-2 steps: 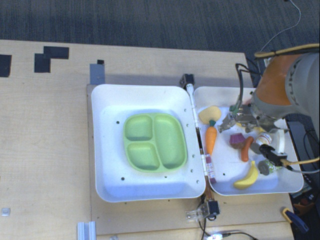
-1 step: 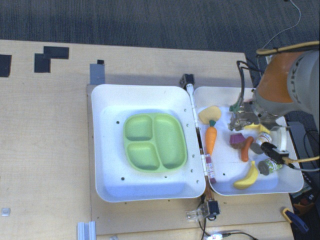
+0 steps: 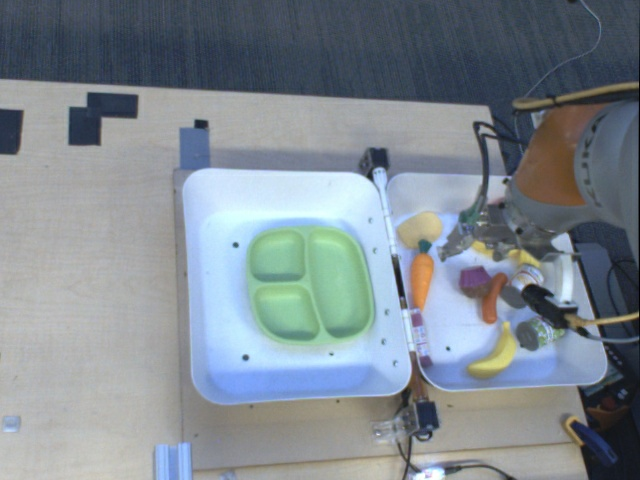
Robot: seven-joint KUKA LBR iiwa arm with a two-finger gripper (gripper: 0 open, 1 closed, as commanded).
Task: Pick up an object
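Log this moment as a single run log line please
arm: over right bin | gripper: above toys, nothing seen held | nearest: carrot, lemon | left bin: green tray

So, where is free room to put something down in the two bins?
Free: the left bin floor around the green divided plate. Crowded: the right bin, with carrot, banana, lemon and the gripper.

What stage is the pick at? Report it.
Done: the arm has reached over the right bin, with the hand above the toys. In hand: nothing visibly gripped. Left: grasp and lift one; the carrot, banana and purple block lie in the bin.
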